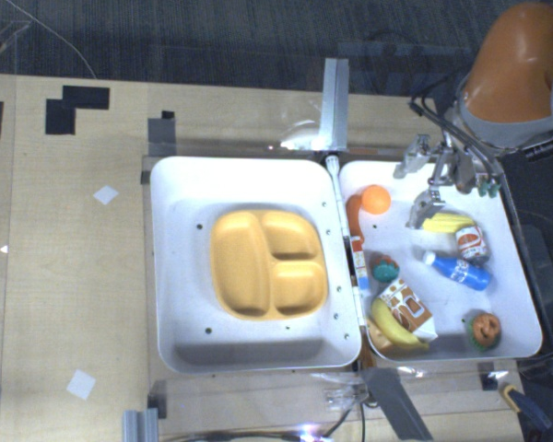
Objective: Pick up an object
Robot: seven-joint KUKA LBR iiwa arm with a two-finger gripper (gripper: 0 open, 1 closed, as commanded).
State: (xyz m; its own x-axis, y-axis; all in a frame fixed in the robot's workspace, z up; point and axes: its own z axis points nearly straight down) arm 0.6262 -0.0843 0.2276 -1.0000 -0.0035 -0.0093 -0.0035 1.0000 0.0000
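Bananas [393,324] lie at the front of the right bin [521,274]. Farther back, the jaws [426,175] hang open, holding nothing, above a yellow toy [445,221]. Next they should drop down and close.

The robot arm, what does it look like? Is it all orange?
Not all. The robot arm has a big rounded orange part with grey beside it. Dark cables run near the wrist. Its claw is small, made of silvery metal pieces.
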